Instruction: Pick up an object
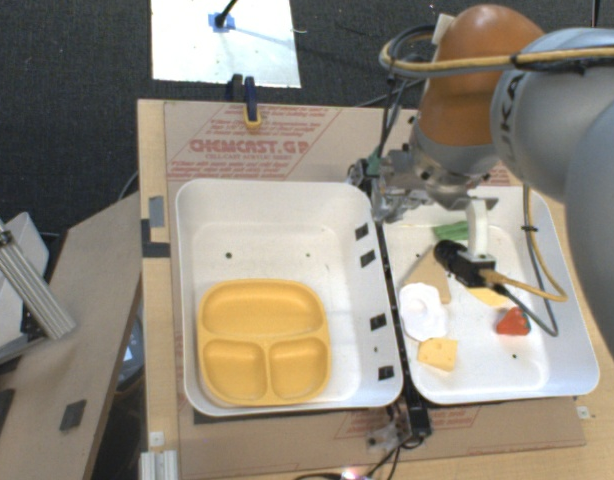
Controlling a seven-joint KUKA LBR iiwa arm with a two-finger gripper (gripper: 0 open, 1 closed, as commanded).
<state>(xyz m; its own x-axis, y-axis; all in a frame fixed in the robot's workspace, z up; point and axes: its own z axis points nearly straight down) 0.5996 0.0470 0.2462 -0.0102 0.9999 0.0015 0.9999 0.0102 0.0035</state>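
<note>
My gripper (386,201) hangs low over the back left corner of the right bin (572,368), close to the wall shared with the left bin. Loose items lie in the right bin. A white round piece (422,311) and a yellow cheese wedge (439,354) sit near the front left. A red strawberry-like piece (512,321) lies to the right. A tan wedge (431,266), a green piece (450,231) and a pale yellow piece (485,296) lie nearer the gripper, partly hidden by the arm. Nothing visible sits in the gripper.
The left bin (277,213) holds a yellow tray (265,341) with three compartments at its front. Black clips (368,259) line the wall between the bins. A cardboard sheet (257,133) lies under both bins, with a blue clamp (250,98) at its back edge.
</note>
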